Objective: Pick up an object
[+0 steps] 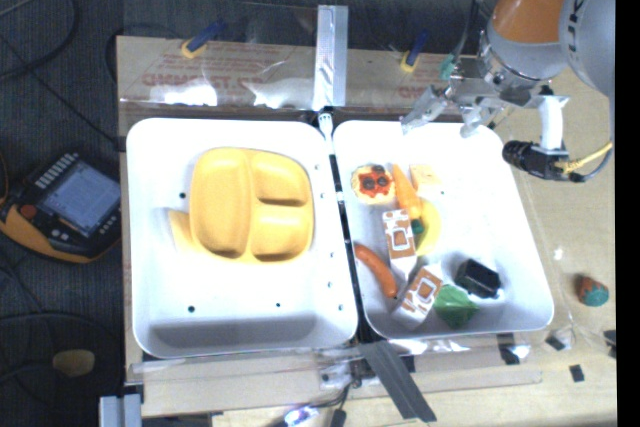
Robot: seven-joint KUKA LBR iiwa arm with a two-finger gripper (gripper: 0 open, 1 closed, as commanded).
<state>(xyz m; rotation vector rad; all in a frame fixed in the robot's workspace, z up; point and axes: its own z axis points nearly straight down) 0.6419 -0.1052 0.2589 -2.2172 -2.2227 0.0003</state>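
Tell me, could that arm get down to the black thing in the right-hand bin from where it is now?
Probably yes. The black object lies uncovered near the right bin's front corner, apart from the green item beside it, and the gripper hangs above that bin's far edge.

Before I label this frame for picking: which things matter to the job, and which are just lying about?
Job:
gripper
right bin
orange carrot
black block
green toy

Lying about:
yellow tray in left bin
handheld pendant
blue clamps
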